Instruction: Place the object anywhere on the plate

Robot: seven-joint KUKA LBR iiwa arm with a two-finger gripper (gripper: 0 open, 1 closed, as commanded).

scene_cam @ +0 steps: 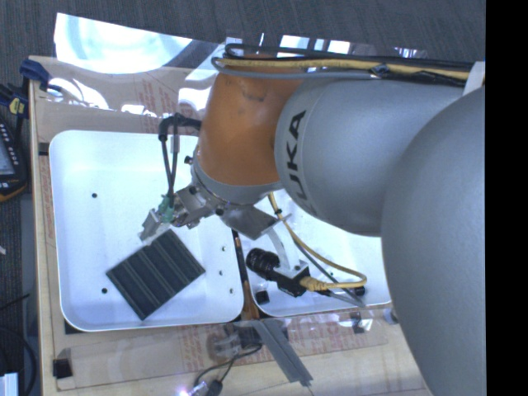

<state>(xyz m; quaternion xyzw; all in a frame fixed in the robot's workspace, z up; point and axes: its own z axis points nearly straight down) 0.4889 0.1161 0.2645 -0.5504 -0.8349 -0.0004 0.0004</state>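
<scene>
While poised above the plate, the gripper touches nothing.

A grey arm with an orange band reaches over two white bins. Just below the metallic gripper lies a dark grey plate ribbed with parallel stripes. A yellow cable trails behind the gripper.

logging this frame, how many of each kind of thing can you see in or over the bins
white bins: 2
dark ridged plate: 1
robot arm: 1
gripper: 1
total: 5
</scene>
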